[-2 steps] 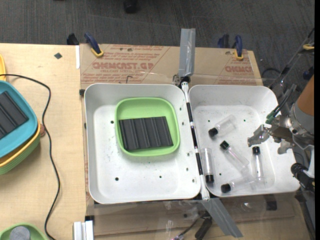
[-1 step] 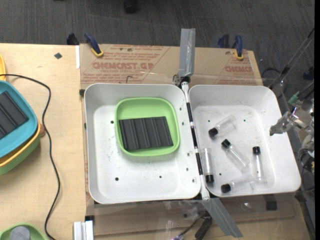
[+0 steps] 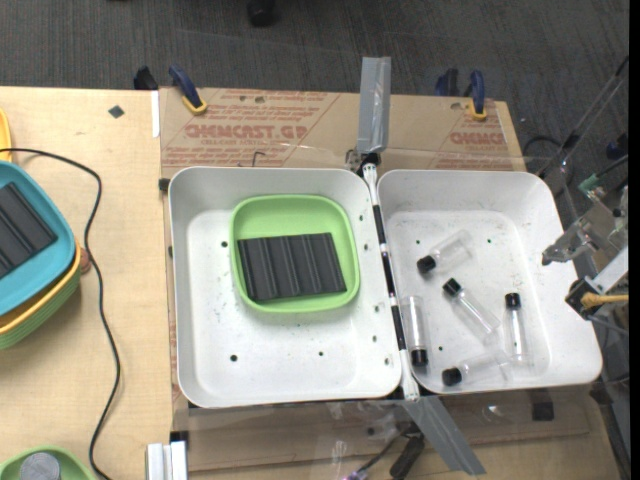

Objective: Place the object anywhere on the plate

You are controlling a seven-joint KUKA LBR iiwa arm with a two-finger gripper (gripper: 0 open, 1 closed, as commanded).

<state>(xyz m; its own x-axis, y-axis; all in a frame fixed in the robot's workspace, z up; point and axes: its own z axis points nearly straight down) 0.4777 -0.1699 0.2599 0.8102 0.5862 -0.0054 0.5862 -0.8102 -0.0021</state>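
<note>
A square green plate [image 3: 296, 223] with a dark ribbed insert [image 3: 292, 266] lies in the left white bin [image 3: 200, 358]. Several clear vials with black caps are scattered in the right white bin [image 3: 535, 218]: one [image 3: 447, 252] near its middle, one [image 3: 470, 308] lying at a slant below it, one [image 3: 514, 326] to the right, one [image 3: 415, 330] along the left wall and one [image 3: 472, 372] at the front. My gripper [image 3: 580, 271] hangs at the right bin's right rim, above and apart from the vials, partly cut off by the view's edge.
A cardboard sheet [image 3: 260, 123] clamped with blue-and-yellow clips lies behind the bins. A stack of teal and yellow-green trays [image 3: 35, 258] sits at the far left on the wooden bench, with a black cable [image 3: 100, 298] running past it.
</note>
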